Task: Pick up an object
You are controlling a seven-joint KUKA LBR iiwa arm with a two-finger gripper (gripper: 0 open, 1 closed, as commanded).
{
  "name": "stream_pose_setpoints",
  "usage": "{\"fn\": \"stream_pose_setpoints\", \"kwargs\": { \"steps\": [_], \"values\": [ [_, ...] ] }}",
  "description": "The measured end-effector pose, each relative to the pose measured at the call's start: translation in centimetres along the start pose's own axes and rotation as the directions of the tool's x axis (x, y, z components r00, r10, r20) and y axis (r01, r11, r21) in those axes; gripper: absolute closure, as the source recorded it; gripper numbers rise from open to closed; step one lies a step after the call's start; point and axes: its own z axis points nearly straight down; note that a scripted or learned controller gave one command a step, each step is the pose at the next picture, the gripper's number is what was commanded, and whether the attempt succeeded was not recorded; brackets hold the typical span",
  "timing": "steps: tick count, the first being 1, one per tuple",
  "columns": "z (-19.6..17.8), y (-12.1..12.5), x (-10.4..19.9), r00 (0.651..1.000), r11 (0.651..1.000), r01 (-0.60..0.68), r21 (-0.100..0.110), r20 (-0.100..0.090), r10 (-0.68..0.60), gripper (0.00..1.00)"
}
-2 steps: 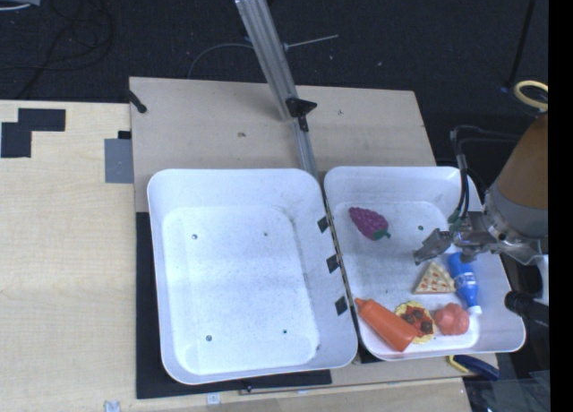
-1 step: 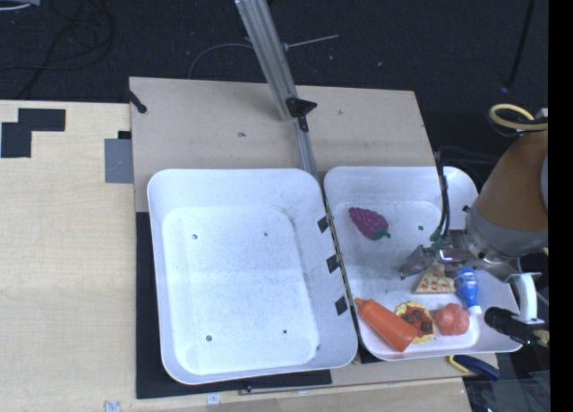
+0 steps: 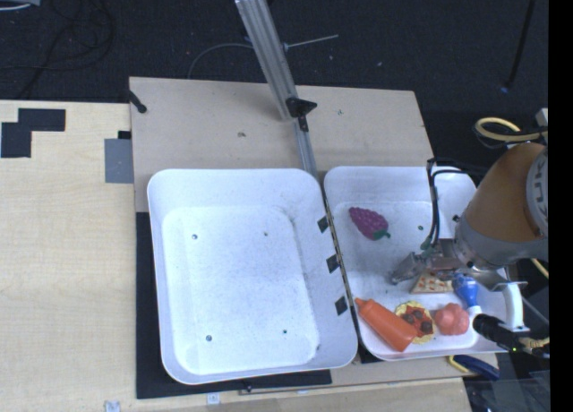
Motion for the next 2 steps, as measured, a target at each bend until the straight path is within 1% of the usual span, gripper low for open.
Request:
{"fn": "stream_pose_setpoints", "kwargs": {
  "steps": [1,2],
  "values": [
    [-1.3,0.2,-0.1,1.000,1.000,-0.002,-0.005,0.000,0.002,1.00],
    [-7.5,0.3,0.0,1.000,1.000,0.001,0.002,-0.003,-0.001,1.00]
  ]
}}
